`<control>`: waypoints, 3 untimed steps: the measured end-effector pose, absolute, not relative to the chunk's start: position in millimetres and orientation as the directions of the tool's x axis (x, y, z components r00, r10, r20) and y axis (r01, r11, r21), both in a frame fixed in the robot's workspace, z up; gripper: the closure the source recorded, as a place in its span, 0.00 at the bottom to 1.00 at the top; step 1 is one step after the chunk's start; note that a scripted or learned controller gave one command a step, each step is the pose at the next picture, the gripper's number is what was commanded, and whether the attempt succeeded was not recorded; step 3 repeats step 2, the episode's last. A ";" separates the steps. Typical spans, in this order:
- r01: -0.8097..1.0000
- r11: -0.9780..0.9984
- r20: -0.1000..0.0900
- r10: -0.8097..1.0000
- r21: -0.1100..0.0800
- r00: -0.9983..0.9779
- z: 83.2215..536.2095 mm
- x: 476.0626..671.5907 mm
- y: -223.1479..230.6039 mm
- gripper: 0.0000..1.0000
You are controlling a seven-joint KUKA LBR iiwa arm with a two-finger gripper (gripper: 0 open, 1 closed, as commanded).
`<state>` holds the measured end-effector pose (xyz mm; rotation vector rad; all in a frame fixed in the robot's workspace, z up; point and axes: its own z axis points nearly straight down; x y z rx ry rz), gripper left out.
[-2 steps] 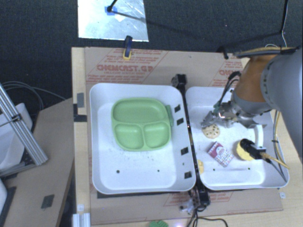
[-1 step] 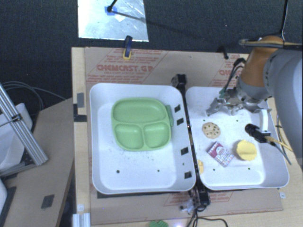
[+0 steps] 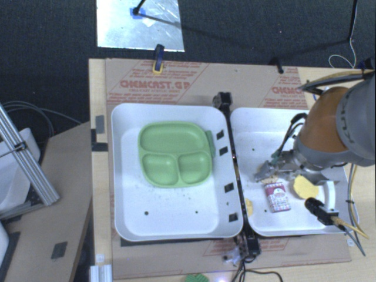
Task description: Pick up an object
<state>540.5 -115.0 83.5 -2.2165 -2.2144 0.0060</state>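
My gripper point(image 3: 265, 171) hangs low in the right bin point(image 3: 258, 128), near its middle, with the grey arm and its orange band reaching in from the right. A small red and white box point(image 3: 277, 197) lies on the bin floor just below the gripper. A yellow rounded object point(image 3: 305, 187) lies to the right of the box, partly under the wrist. A small yellow piece point(image 3: 249, 207) rests by the bin's left wall. I see nothing held in the gripper.
The left bin point(image 3: 126, 216) holds a green sectioned plate point(image 3: 175, 154) in its upper middle. A black divider with clips point(image 3: 228, 157) runs between the two bins. Brown cardboard point(image 3: 176, 81) lies under both bins.
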 end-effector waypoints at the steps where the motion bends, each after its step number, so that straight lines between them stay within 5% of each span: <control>1: 1.000 0.001 0.000 1.000 0.003 -0.001 95.3 546.2 -116.3 1.00; 2: 1.000 0.010 0.002 1.000 0.010 -0.010 190.0 543.5 -56.4 1.00; 3: 1.000 0.010 0.002 1.000 0.010 -0.010 190.0 543.5 -56.4 1.00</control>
